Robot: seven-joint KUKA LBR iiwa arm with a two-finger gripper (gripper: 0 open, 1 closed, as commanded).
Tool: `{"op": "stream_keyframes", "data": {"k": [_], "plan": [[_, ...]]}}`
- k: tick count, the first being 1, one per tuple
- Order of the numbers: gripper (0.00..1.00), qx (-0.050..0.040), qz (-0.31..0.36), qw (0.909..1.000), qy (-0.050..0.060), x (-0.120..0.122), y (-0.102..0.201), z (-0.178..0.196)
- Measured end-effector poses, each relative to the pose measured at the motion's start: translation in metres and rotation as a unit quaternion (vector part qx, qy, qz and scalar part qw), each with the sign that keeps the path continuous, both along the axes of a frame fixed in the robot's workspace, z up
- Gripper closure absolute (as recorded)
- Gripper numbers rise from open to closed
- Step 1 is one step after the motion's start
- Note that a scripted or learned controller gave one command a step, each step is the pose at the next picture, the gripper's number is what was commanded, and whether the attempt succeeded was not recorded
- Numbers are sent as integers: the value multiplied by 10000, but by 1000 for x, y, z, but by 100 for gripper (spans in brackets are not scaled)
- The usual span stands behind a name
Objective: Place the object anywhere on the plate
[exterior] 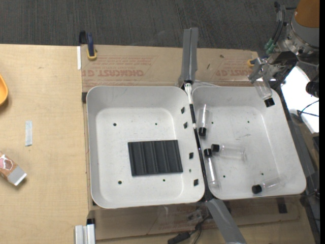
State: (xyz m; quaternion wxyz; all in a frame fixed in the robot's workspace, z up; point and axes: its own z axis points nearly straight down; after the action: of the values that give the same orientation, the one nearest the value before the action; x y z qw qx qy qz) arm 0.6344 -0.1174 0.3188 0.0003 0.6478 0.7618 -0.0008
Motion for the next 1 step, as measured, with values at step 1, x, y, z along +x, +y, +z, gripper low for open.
{"op": "stream_keyframes", "data": {"k": [1], "plan": [[100,4,588,9983,9,19,83,-27]]}}
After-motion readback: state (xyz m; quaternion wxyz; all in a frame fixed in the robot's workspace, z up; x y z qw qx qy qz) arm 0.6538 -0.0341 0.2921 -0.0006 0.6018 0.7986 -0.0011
